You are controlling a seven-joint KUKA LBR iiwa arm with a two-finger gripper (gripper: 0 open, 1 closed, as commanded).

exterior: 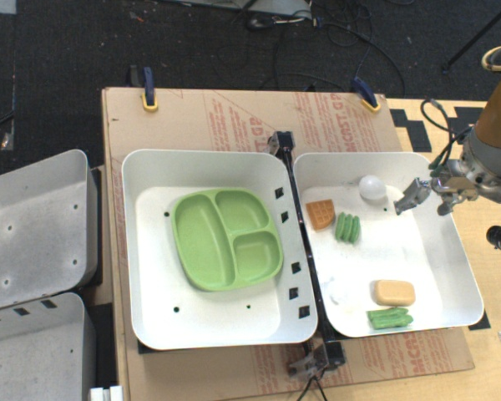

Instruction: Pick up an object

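Camera view, looking down on the bench, and we start at the near edge: in the right bin (451, 249) a green bean-shaped piece (390, 318) lies closest to us, flat on the floor by the front wall. Just behind it, almost touching, sits a tan block (393, 292) like a bread roll. Moving up the bin, there's a green ridged piece (347, 227) lying near the middle, and right beside it to the left an orange waffle-like square (321, 214), close to the divider between the bins. Further back still, a small white ball (372, 189) rests near the rear wall. Every one of these is down on the bin floor, none lifted.

Across in the left bin (142, 249), a light green divided plate (228, 239) with three compartments lies flat in the middle.

Now the arm, coming in from the right, orange band up top: the gripper (430, 195) hangs over the far right part of the right bin, its fingers spread apart with nothing between them, the nearer fingertip just right of the white ball, not touching it.
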